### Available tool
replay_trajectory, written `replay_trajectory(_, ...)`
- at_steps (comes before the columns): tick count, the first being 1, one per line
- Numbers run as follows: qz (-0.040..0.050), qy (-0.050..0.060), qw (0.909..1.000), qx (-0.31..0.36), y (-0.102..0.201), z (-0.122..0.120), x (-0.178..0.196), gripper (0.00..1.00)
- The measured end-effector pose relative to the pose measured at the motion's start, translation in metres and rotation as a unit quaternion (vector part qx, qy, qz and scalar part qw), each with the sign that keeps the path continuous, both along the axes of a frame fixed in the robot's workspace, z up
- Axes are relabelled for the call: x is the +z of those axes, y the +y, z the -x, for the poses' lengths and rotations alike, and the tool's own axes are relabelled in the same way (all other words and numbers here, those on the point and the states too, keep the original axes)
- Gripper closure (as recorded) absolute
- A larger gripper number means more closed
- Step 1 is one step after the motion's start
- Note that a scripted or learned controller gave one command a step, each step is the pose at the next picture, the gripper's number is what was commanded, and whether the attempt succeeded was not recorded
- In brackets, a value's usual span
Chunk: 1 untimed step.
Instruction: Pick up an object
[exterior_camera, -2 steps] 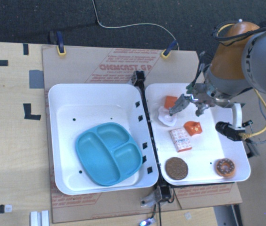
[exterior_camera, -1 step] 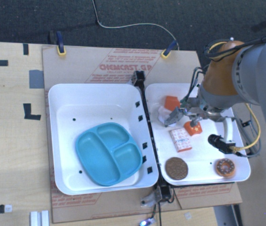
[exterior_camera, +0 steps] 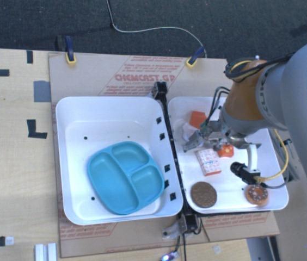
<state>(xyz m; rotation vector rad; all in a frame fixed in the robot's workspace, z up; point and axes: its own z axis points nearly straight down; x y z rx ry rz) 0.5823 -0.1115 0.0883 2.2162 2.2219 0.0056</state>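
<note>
One small white carton with red print lies below the hand, grip unclear.

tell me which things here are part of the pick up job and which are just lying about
Part of the job, in the right bin by the gripper:
small printed box
brown disc
orange block
sprinkled donut

Just lying about:
blue divided tray in the left bin
clamps on the board
</note>
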Motion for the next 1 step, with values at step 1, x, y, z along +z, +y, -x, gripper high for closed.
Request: replay_trajectory(1, 0.0006, 0.0, 1.0, 0.001, 0.0, 0.0002, 0.0101, 1.0)
